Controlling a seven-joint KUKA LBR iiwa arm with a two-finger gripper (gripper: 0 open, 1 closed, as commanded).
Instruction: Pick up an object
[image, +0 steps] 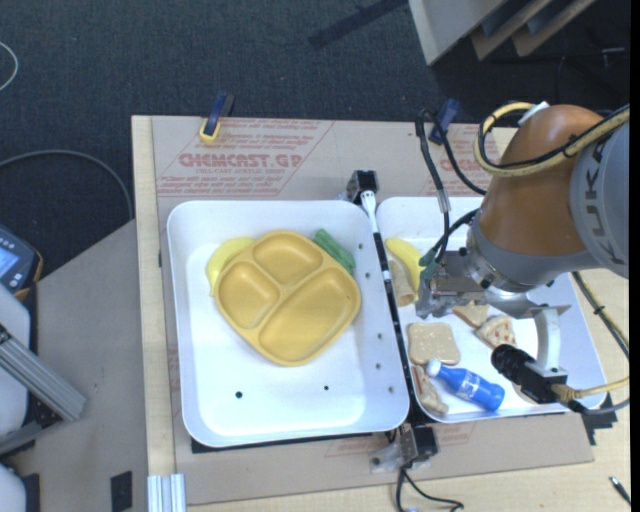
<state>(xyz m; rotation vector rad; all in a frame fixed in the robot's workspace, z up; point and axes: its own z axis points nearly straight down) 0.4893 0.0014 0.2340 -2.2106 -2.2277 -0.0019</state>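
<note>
The right bin (400, 215) holds a toast slice (434, 342), a small blue bottle with a white cap (468, 386), a yellow piece (402, 250), a tan piece (403, 282) by the left wall, and brown bits (494, 326). My gripper (437, 297) hangs low over the middle of this bin, just above the toast slice and right of the tan piece. The arm's grey and orange body covers most of it.
The left bin (200, 330) bears a yellow divided plate (288, 296), with a yellow thing (226, 257) under its far-left edge and a green thing (334, 248) at its far-right edge. A black-and-white divider (382, 285) runs between the bins.
</note>
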